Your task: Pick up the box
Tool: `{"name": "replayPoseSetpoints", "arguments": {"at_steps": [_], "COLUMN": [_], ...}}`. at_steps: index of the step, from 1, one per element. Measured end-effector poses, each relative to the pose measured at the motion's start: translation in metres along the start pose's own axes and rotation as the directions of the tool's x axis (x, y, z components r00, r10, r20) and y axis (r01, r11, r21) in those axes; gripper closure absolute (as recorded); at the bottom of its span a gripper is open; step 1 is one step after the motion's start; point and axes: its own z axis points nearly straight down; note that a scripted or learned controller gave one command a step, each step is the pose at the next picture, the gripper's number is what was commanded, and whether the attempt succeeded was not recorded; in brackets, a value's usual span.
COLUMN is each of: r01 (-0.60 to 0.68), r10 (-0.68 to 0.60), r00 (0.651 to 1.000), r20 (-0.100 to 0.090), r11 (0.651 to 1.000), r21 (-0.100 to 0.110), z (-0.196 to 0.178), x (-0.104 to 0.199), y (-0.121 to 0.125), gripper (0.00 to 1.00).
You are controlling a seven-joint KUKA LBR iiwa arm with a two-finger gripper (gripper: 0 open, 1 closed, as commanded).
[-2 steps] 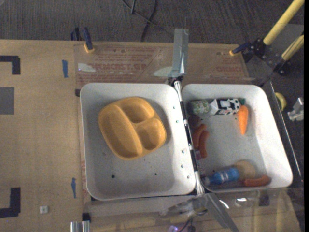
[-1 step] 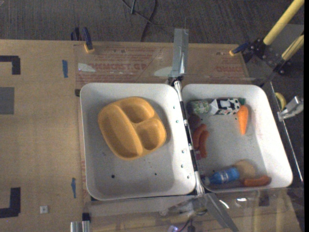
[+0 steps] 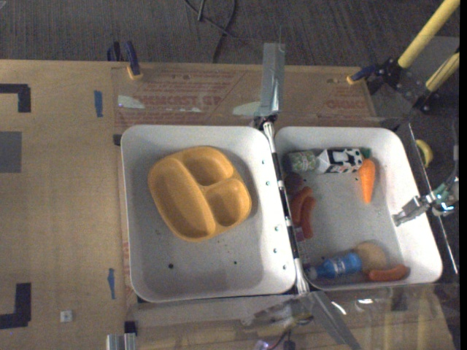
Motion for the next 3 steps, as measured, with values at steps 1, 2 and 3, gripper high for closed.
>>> {"name": "replayPoseSetpoints", "arguments": {"at_steps": [1,2,3], "r01": [-0.001,-0.001,0.160], "r10": [0.001,0.001,-0.160], "r00": [1.000,1.000,0.987], "r20": [0.003,0.003,-0.002], "r11": [1.000,1.000,0.987], "r21": [-0.004,-0.004,0.001], "z": [-0.010,-0.010,0.046], "x": [-0.001,-0.001,0.021], "y": [0.001,0.001,0.009], "gripper": [1.00,0.00,0.00]}}
